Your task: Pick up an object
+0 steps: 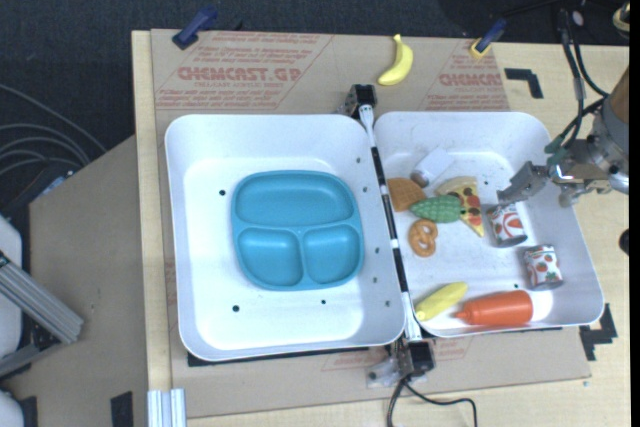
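Observation:
The right bin (560,215) holds several small items: a brown cookie (404,193), a pizza slice (461,190), a green leafy piece (437,209), a pretzel (422,237), a red and white can (508,226), a small carton (541,265), a yellow banana (440,300), an orange carrot (497,309) and a white and grey piece (433,165). My gripper (522,183) reaches in from the right edge and hangs just above and to the right of the can. Nothing is visibly held in it.
The left bin (200,215) carries a blue divided plate (296,227). A second banana (397,63) lies on the cardboard behind the bins, with blue clamps (193,29) at the back corners. Cables run along the right side by the arm.

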Motion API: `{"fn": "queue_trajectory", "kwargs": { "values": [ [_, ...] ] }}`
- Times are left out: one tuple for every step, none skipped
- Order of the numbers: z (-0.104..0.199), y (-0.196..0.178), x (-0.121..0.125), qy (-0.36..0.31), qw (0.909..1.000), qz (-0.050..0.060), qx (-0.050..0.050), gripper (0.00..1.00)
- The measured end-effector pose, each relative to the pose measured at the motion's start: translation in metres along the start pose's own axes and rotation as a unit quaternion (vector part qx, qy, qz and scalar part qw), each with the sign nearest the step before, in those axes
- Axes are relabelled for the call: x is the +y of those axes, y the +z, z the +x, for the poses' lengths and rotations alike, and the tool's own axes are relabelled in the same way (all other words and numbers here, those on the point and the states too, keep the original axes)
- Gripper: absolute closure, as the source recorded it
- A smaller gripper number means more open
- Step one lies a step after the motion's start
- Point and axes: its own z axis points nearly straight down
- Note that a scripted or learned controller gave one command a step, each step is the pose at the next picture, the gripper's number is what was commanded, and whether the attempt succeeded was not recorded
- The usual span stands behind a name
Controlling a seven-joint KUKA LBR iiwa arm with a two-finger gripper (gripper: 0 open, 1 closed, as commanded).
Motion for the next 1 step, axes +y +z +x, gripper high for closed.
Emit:
{"fn": "queue_trajectory", "kwargs": {
  "values": [
    [-0.0183, 0.1195, 0.028, 0.0, 1.0, 0.0, 0.0, 0.0]
  ]
}}
